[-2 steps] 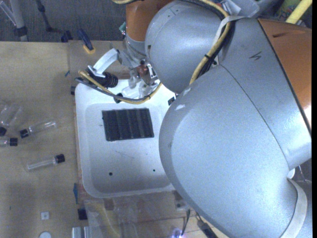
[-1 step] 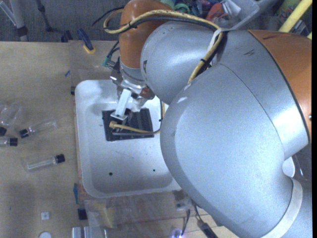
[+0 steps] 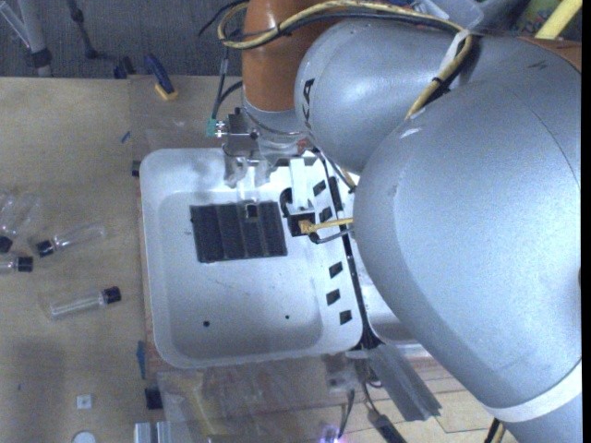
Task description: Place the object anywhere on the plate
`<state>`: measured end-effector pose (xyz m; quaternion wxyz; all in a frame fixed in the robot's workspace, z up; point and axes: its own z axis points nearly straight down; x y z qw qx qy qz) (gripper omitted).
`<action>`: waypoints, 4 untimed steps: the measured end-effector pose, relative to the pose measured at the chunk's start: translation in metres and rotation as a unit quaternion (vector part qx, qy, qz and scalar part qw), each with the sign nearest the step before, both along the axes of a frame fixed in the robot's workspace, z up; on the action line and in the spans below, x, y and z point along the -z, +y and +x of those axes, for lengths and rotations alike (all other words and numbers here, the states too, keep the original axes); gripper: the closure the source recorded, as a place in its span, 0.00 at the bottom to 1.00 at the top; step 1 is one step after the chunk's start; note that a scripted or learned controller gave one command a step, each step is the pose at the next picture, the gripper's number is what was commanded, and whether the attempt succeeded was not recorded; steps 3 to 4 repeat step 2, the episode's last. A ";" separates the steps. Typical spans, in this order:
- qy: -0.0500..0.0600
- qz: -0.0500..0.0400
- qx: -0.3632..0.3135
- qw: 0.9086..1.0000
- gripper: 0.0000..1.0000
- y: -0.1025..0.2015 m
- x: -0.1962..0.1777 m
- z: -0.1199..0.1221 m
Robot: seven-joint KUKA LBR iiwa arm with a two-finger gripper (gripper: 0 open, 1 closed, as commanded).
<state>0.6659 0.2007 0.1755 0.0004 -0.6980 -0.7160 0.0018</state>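
The grey arm [image 3: 462, 201], smooth and rounded like cast metal, bulks over the whole right half of the view and hides everything to the right of the white bin [image 3: 175, 340]. A yellow cable [image 3: 369, 9] runs along its upper casing. The bin is a shallow, glossy plastic tray with rounded corners and a raised rim. Its near edge sits just above a clear plastic piece at the bottom of the view, and its floor towards that near edge is bare white with a couple of small dark specks.

In the far half of the bin lies a dark, flat, ribbed rectangular plate [image 3: 237, 232], matte and slatted, set slightly askew to the bin walls. A small dark object [image 3: 250, 212] sits at the plate's far edge, right under the pincer [image 3: 247, 178]; whether it rests on the plate or is held I cannot tell.

The pincer hangs from the orange band [image 3: 277, 35] over the bin's far wall. Its fingers blur into the white rim, so how far open it is cannot be told.

Left of the bin, on the tan wooden worktop [image 3: 65, 137], lie several clear vials with black caps [image 3: 83, 300], well apart from the bin's left rim. A blue clip [image 3: 163, 79] lies beyond the bin's far left corner.
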 end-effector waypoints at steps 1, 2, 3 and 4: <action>-0.002 0.001 -0.169 0.986 1.00 0.012 -0.082 -0.020; -0.002 0.001 -0.055 0.998 1.00 0.017 0.080 -0.001; -0.002 0.001 -0.055 0.998 1.00 0.017 0.080 -0.001; -0.002 0.001 -0.055 0.998 1.00 0.017 0.080 -0.001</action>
